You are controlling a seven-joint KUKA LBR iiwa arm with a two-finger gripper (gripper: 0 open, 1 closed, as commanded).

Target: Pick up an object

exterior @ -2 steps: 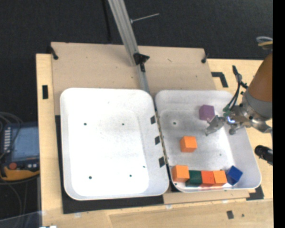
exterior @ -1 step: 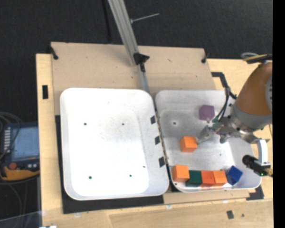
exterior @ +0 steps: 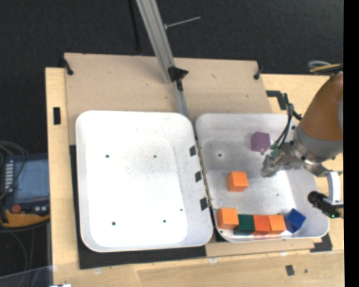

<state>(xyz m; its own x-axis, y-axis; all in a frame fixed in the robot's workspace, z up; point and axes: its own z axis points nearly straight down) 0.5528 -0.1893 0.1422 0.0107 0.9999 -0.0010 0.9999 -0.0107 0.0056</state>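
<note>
Objects: seven small blocks lie in the right bin (exterior: 212,133).
Purple block (exterior: 260,140): sits in the bin's upper half, just beside my end effector (exterior: 269,166) and above it in the view.
Lone orange block (exterior: 237,180): lies near the bin's middle, apart from the others, left of and slightly below my end effector.
Bottom row, left to right: orange block (exterior: 228,217), green block (exterior: 246,223), orange block (exterior: 262,223), orange block (exterior: 277,222), blue block (exterior: 295,219), packed against the lower wall, neighbours touching.
End effector: mine, lowered over the bin floor between the purple and lone orange blocks; whether it is apart or together I cannot tell.
Arm (exterior: 320,130): mine, grey with an orange band, entering from the right.
Left bin (exterior: 87,136): white, side by side with the right bin.
Surface (exterior: 131,76): tan board carrying both bins.
</note>
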